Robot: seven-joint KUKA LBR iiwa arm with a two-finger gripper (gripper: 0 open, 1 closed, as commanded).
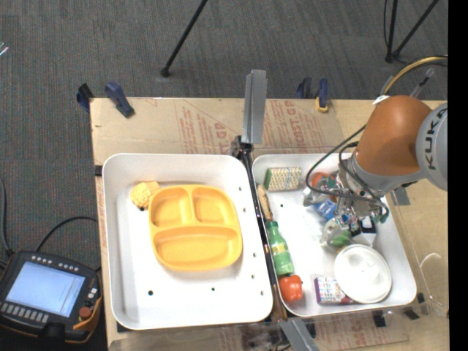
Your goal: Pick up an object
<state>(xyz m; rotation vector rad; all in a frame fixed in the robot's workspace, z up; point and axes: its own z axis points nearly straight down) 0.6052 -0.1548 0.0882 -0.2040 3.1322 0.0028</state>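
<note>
My gripper (352, 212) hangs low over the right bin (406, 269), in its upper right part, under the orange wrist band (393, 134). It sits among a cluster of small items: a blue packet (325, 209) to its left and a green-and-white piece (338, 235) just below it. Cables and the wrist hide what lies directly beneath it. Elsewhere in this bin lie a green bottle (278, 247), a red tomato-like object (290, 289), a tan-and-green block (283, 178), a white round lid (362, 273) and a purple packet (329, 289).
The left bin (124, 284) holds a yellow divided plate (196, 227) and a small yellow corn-like toy (143, 193) at its upper left. A grey post (254, 112) stands behind the divider between the bins. A teach pendant (47, 292) lies off the bench at lower left.
</note>
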